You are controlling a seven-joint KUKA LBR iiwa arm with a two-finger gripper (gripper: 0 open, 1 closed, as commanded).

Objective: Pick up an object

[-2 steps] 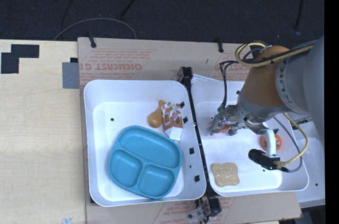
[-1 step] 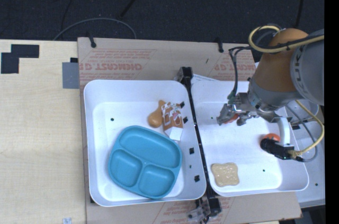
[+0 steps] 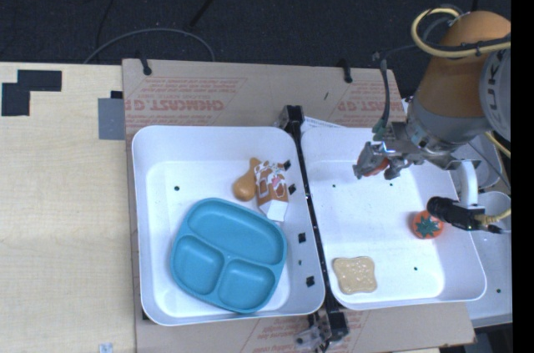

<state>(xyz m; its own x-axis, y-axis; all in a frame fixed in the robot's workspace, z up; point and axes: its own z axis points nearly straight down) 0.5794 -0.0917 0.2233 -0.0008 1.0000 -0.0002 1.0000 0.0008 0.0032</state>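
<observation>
Toast slice (image 3: 355, 274), lower centre-right of frame, lies flat and apart in the right bin (image 3: 400, 293); orange toy (image 3: 426, 225) sits nr the right wall. Pincer (image 3: 377, 161) hovers upper right, grip state can't be told. Judgement: centre over toast, descend straight.

Grey arm (image 3: 450, 122), orange band (yellow cable)

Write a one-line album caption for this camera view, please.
Robot arm's gripper hovers over the right bin holding toast and an orange toy; left bin holds a blue tray.
</observation>
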